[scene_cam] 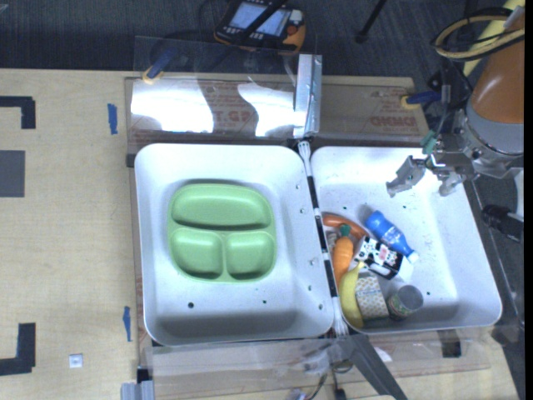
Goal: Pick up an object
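Observation:
Several small objects lie clustered in the right bin (433, 215) near its left and front walls: a blue bottle (389, 232), an orange carrot (342, 252), a yellow banana (350, 297), a black and white packet (380, 258) and a dull round can (405, 301). My gripper (425, 176) hangs over the back right part of this bin, above and to the right of the blue bottle. Its two grey fingers stand spread apart with nothing between them.
The left bin (158, 190) holds a green three-compartment tray (222, 228). A metal divider (306, 94) and clear panel stand behind the bins. The arm's orange band (501, 90) fills the upper right. A handheld controller (260, 22) lies beyond the bench.

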